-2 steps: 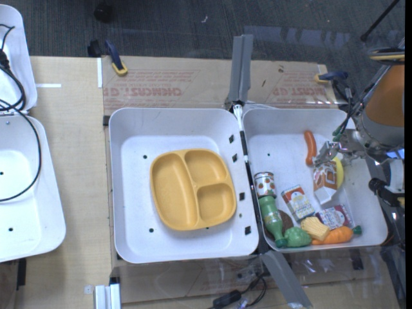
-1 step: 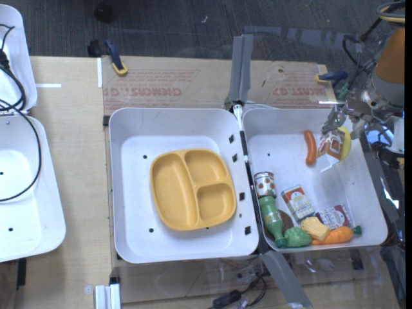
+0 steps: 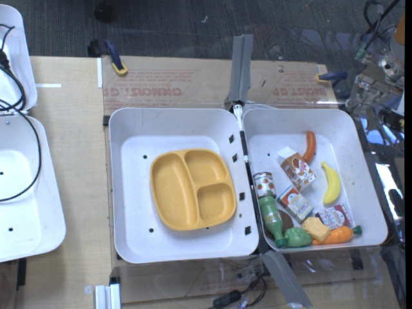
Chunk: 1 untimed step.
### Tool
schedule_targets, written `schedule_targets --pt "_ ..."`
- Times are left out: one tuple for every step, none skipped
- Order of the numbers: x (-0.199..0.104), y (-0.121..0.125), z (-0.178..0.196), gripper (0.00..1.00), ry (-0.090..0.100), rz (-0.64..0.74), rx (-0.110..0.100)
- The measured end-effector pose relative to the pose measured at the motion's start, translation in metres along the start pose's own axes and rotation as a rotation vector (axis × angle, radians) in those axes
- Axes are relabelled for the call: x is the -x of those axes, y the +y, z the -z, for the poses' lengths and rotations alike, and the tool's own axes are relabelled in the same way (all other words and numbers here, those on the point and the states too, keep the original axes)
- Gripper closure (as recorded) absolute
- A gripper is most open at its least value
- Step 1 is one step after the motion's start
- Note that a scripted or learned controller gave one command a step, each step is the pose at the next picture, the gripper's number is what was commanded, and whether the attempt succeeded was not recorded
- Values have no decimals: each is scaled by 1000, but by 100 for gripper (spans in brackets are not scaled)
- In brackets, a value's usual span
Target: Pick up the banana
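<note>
We look down on a pale wooden bench [image 3: 77,89]. Behind it we see a dark grey carpet floor [image 3: 193,11]. A brown cardboard sheet [image 3: 174,82] with red print lies flat on the bench. At the left edge stands a white piece of furniture [image 3: 19,192], and black cables [image 3: 16,89] cross it.

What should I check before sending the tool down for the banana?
1. Banana in view in the right bin: ok.
2. Top of the banana uncovered: ok.
3. Space around it: ok on the side toward the bin's right wall; the carton lies near its left side.
4. Tool above the banana: not ok, it sits beyond the bin's far right corner.
5. Tool opening: cannot tell.
6. Yellow divided plate in the left bin, out of the way: ok.
</note>
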<state>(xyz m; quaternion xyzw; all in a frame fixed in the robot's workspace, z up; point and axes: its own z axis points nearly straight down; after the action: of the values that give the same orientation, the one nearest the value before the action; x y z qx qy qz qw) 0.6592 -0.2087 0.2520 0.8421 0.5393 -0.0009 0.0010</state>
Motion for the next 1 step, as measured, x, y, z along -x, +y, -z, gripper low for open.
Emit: schedule_targets --pt "0 0 0 0 0 0 -1"
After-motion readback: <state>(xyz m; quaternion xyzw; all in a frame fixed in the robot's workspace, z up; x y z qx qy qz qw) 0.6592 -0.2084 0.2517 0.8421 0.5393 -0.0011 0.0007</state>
